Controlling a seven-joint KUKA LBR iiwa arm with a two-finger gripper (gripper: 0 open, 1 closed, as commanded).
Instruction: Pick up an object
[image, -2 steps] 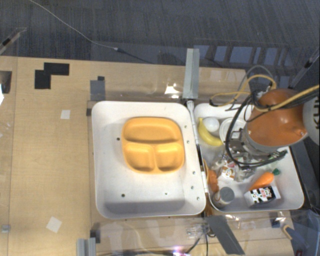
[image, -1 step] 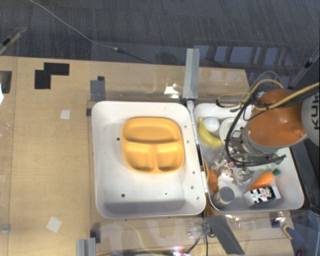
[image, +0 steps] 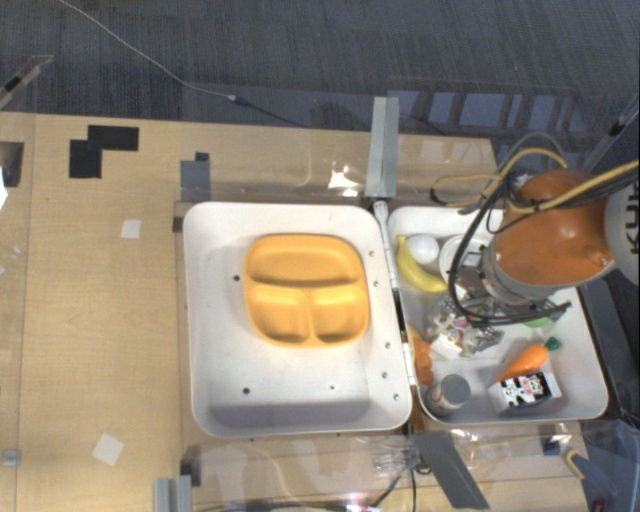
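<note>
A pale wooden bench (image: 90, 330) carries two shallow white bins side by side; the left bin (image: 215, 330) is the larger, the right bin (image: 585, 385) sits just beside it, their rims almost touching along a narrow gap; a grey metal post (image: 381, 145) stands on the bench at the far end of that gap; a small grey bracket (image: 196, 178) sits at the far left corner of the left bin; black angular markings (image: 100, 148) lie on the bench surface at the far left; two small pale square patches (image: 131, 229) show on the wood to the left of the bins, one far, one near; a clear plastic sheet (image: 300, 170) covers the bench around the bins, catching glare.
</note>
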